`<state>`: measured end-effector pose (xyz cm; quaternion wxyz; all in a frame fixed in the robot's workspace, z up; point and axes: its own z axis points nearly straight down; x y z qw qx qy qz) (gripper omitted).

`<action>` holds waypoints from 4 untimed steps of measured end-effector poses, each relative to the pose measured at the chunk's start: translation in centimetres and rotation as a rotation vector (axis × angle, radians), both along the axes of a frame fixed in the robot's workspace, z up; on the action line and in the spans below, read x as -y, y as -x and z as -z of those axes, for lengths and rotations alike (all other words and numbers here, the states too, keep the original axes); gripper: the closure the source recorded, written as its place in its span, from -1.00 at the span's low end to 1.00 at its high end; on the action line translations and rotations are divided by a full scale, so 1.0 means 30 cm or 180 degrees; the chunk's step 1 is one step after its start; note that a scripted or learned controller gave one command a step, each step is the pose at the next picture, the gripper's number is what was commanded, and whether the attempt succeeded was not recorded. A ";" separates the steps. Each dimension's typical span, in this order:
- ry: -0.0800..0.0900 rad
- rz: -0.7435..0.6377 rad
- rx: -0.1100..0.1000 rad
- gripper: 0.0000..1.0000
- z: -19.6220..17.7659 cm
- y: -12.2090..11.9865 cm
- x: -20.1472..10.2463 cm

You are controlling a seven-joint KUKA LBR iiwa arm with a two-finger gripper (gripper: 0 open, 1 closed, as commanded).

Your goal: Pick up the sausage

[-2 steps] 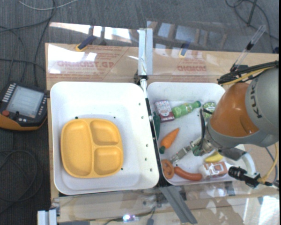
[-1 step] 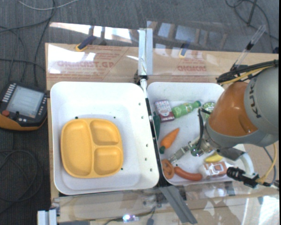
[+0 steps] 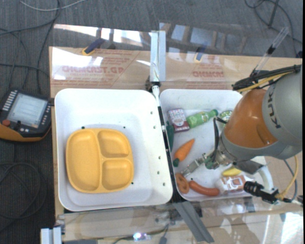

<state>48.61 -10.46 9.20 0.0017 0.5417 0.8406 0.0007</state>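
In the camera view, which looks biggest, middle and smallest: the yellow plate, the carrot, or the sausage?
1. Yellow plastic divided plate, by far the biggest.
2. Orange carrot and red sausage look about alike, so I won't rank them.

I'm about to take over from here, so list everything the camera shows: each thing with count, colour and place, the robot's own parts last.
sausage: one, red-orange, front of the right bin
carrot: one, orange with green top, right bin, left side
bottle: one, green, back of the right bin
packet: one, red and white, right bin's back left corner
box: one, white with red and yellow, right of the sausage
tray: one, yellow, three compartments, in the left bin
pendant: one, orange and black, on the floor, left of the bench
arm: one, grey with orange band, over the right bin
claw: one, metallic, just above the sausage
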 end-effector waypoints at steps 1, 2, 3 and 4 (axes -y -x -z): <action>0.0002 -0.0688 -0.0035 -1.00 -0.051 0.011 0.147; 0.0010 -0.0731 -0.0023 -1.00 -0.005 0.006 0.053; 0.0048 -0.1935 0.0033 -1.00 0.007 -0.013 0.015; -0.0010 -0.1403 -0.0022 -1.00 -0.079 0.005 0.111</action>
